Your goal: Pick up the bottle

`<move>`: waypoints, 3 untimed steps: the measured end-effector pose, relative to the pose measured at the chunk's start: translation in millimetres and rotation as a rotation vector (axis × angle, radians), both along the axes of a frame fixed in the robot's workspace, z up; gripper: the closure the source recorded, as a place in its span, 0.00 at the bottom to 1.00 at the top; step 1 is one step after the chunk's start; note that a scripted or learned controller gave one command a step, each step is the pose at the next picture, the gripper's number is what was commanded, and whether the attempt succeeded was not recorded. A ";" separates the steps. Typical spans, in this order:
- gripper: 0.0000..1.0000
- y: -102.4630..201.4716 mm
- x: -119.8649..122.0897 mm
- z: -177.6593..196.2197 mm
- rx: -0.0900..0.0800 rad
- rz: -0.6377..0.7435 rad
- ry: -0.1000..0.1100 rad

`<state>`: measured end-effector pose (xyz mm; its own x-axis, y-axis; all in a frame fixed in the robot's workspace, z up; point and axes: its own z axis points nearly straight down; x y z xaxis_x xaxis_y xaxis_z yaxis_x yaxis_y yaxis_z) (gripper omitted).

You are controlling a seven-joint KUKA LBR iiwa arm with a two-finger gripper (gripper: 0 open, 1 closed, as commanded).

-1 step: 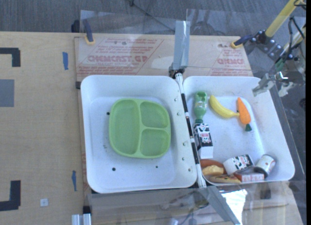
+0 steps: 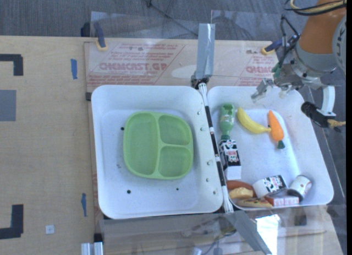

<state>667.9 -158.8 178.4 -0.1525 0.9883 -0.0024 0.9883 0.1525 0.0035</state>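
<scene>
The bottle (image 2: 226,117) is small and green with a pale label. It lies at the far left of the right bin (image 2: 319,160), close to the wall between the bins. My gripper (image 2: 271,90) hangs above the bin's far edge, up and to the right of the bottle and well apart from it. It is open, with nothing between its fingers. The grey arm with its orange band reaches in from the upper right.
Right of the bottle lie a banana (image 2: 251,123) and a carrot (image 2: 276,127). A black-and-white carton (image 2: 230,153) sits just below the bottle. A hot dog (image 2: 242,190), a can (image 2: 272,184), a small cup (image 2: 301,185) and a red box crowd the near edge. The left bin holds a green divided plate (image 2: 159,145).
</scene>
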 end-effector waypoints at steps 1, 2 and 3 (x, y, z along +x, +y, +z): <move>0.00 8.3 -36.6 -75.3 0.003 -0.204 0.005; 0.00 -29.2 -77.1 -49.1 0.003 -0.104 0.004; 0.00 0.0 -0.1 -24.4 0.001 -0.350 0.001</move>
